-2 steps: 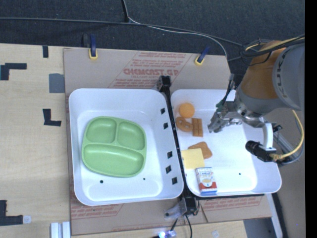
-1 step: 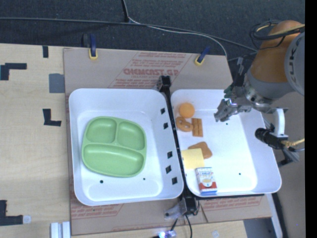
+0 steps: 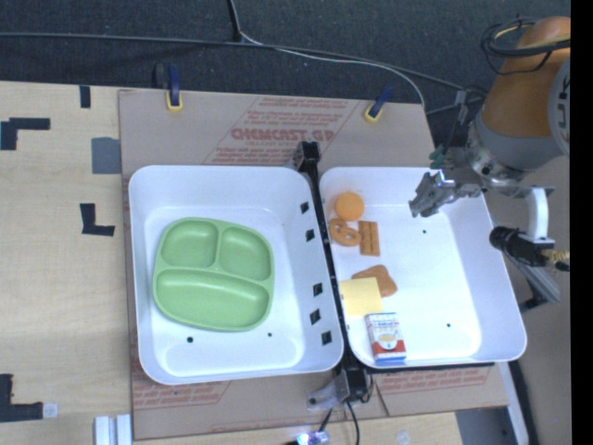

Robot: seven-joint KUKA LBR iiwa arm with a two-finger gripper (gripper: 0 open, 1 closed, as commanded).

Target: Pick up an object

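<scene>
Hanging over the far right part of the right bin (image 3: 463,276), the claw (image 3: 428,198) sits above bare white floor with nothing under or between it; whether it is released or clenched I cannot tell from this angle. The arm (image 3: 519,109) comes in from the desk's right edge, which probably explains why it hovers on that side while the objects cluster against the bin's left wall, beside the divider.

That cluster is what the task offers. An orange ball (image 3: 348,204) lies nearest the far edge, with a pretzel (image 3: 344,234) just in front of it and a brown cracker (image 3: 369,237) touching the pretzel's right side. Further toward the near edge are a brown piece of bread (image 3: 378,279) and a yellow cheese slice (image 3: 359,297) overlapping it, then a small carton (image 3: 385,336) near the bin's front wall.

The left bin (image 3: 287,248) holds a green divided plate (image 3: 214,274), lying flat. I judge the claw must travel left before any pick, since all objects are well apart from it.
</scene>
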